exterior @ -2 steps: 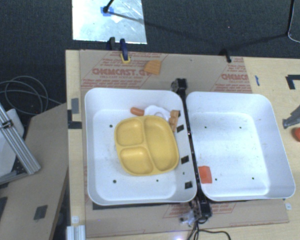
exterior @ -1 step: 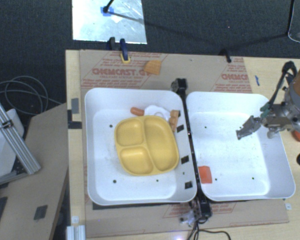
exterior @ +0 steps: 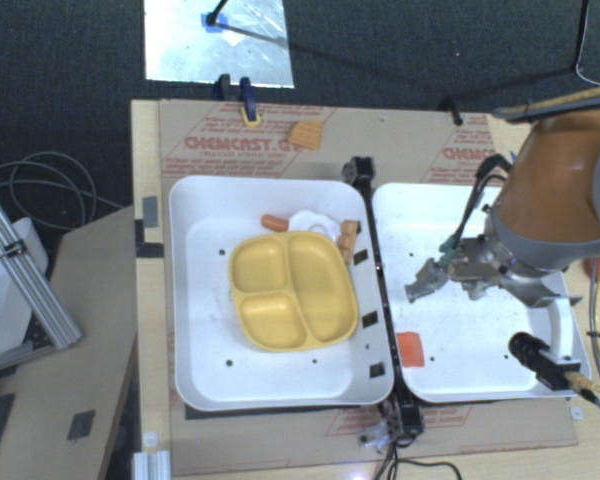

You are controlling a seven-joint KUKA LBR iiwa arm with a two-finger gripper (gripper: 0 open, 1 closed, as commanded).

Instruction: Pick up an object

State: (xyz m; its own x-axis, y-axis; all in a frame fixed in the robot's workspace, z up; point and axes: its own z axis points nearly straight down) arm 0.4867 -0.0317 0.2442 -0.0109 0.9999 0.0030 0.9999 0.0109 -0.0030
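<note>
Camera view: looking down at a slant on both bins.
Tabletop (exterior: 400,133): flat brown board with red print, carrying two bins side by side.
Left bin (exterior: 180,298): shallow, white, smooth plastic, rounded corners.
Right bin (exterior: 460,378): same shape and finish, floor lightly speckled.
Yellow plate (exterior: 292,293): matte plastic with a rounded outline and three compartments, lying flat in the middle of the left bin.
Orange sausage shape (exterior: 274,223): small, smooth, rounded ends, just behind the plate's far rim.
White piece (exterior: 315,226): pale, curved, hard to tell from the bin floor, beside the sausage shape.
Tan block (exterior: 349,238): small, wood-coloured, oblong, at the plate's far right corner near the bin wall.
Orange-red block (exterior: 409,348): small, squarish, flat-faced, in the right bin's near left corner against the wall.
Gripper (exterior: 420,286): grey metal, angular, low over the right bin's left half, above and apart from the orange-red block. Whether it is open or closed cannot be told from this angle.
Arm (exterior: 560,188): broad glossy orange band, comes in from the right.
Tan wedge (exterior: 305,133): on the tabletop behind the left bin.
Foil sheet (exterior: 220,23): shiny, crinkled, square, on dark carpet beyond the tabletop.
</note>
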